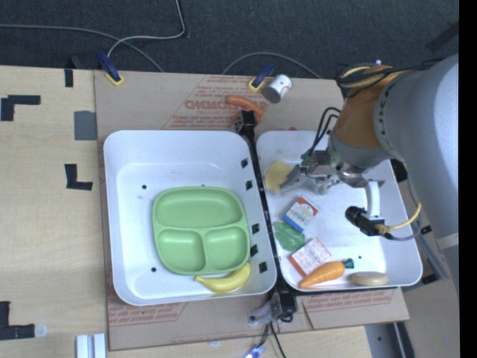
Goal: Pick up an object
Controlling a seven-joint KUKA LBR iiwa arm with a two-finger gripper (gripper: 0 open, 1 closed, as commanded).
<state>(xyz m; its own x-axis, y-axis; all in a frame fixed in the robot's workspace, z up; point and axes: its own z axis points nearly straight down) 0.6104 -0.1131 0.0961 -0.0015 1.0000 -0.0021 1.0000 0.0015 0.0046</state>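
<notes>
In the right bin (401, 253) my gripper (308, 177) hangs low over the upper left part, open, with nothing between its fingers. A pale yellow piece (276, 174) lies just to its left, close to one fingertip. Below the gripper lies a small red, white and blue carton (300, 215). Further down are a green lump (288, 236), a red-and-white packet (309, 257), an orange carrot (324, 273) and a beige oval (368, 278). The grey arm with its orange band (358, 121) covers the bin's upper right.
The left bin (119, 200) holds a green divided plate (201, 228) with a banana (223, 280) against its lower edge. A black divider (257, 192) runs between the bins. A black fitting with a yellow cable (369, 222) hangs over the right bin.
</notes>
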